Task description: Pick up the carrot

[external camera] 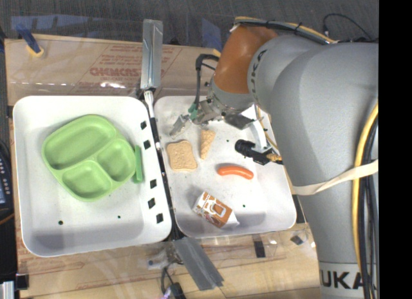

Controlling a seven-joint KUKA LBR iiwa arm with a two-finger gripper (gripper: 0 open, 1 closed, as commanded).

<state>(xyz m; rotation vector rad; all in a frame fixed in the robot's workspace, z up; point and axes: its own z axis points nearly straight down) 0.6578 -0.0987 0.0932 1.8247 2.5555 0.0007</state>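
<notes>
The arm (pixel 302 98) takes up most of the right side. My pincer (pixel 185 120) hangs over the far left corner of the right bin (pixel 267 198), close to the wall beside the left bin (pixel 38 214). From this angle I cannot tell whether the pincer is released or clenched.

The carrot (pixel 235 171) lies flat on the bin floor, to the right of the pincer and nearer the camera. It is well apart from the pincer, with its long axis roughly across the view. I judge the step in hand to be the approach. I would carry the pincer over the carrot's middle, turn the wrist to close across its short width, and come straight down low. A smooth round thing will likely roll out of a high pinch.

For room, the green plate (pixel 90 156) sits far left of the pincer in the other bin, out of the way. The brown packet (pixel 214 210) lies beyond the carrot near the front wall, apart from it. The toast slice (pixel 182 156) is just camera-side of the pincer. The pale wedge (pixel 206 142) lies between pincer and carrot, so I would lift over it, not sweep. There is bare floor all round the carrot, and the right wall is near but not touching.
</notes>
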